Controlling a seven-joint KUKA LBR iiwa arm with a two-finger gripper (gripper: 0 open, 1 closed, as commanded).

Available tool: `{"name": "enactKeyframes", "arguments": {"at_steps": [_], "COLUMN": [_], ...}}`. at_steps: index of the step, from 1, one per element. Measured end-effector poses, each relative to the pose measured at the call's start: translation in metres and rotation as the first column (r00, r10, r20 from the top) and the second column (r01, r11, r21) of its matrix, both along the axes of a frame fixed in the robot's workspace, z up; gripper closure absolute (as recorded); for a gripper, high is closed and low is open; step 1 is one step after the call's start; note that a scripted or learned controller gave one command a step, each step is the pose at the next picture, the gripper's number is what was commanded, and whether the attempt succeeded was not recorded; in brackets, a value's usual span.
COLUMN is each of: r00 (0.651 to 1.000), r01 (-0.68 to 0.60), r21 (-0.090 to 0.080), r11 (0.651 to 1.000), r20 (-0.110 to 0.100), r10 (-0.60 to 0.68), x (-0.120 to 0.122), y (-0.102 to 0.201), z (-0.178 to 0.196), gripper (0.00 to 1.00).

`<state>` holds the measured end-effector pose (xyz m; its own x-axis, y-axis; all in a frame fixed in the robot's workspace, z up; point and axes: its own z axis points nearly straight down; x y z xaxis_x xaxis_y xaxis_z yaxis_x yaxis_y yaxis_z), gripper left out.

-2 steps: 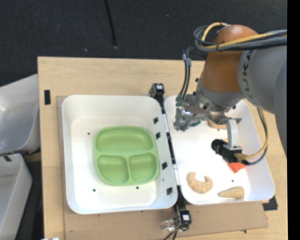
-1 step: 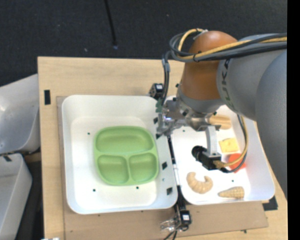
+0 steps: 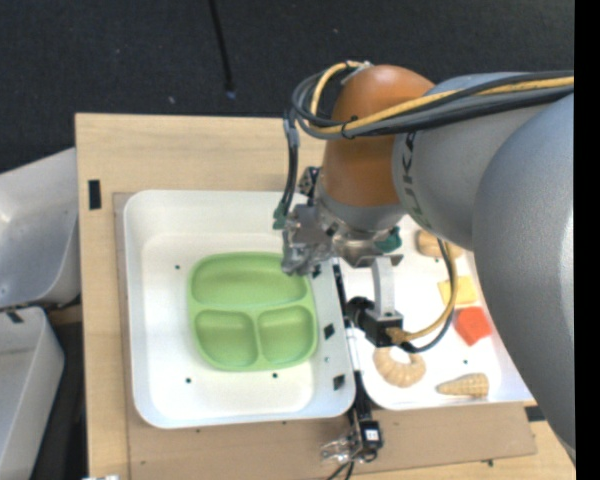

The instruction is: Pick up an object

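Note:
A green divided plate point(image 3: 252, 310) lies in the left white bin point(image 3: 160, 368). The gripper point(image 3: 298, 253) hangs over the plate's upper right corner, close to the wall between the bins. The arm's orange band and grey body cover much of the right bin point(image 3: 510, 393). In that bin lie a shrimp-like toy point(image 3: 399, 366), a cone-shaped piece point(image 3: 463, 386), an orange block point(image 3: 472, 325), a yellow piece point(image 3: 462, 290) and a tan piece point(image 3: 428, 244).
The bins sit on a wooden bench point(image 3: 105, 148). A white housing point(image 3: 20, 228) stands to the left of the bench. Cables point(image 3: 425, 333) loop down from the wrist over the right bin.

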<state>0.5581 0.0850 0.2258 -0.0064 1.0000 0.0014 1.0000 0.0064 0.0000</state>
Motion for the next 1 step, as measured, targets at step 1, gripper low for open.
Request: {"name": "enactKeyframes", "arguments": {"at_steps": [1], "r00": [1.0], "r01": [0.004], "r21": [-0.001], "r11": [1.0], "r20": [0.0], "r10": [-0.004], "x": [0.0002], "y": [-0.0025], "z": [0.0001], "gripper": [0.0]}}
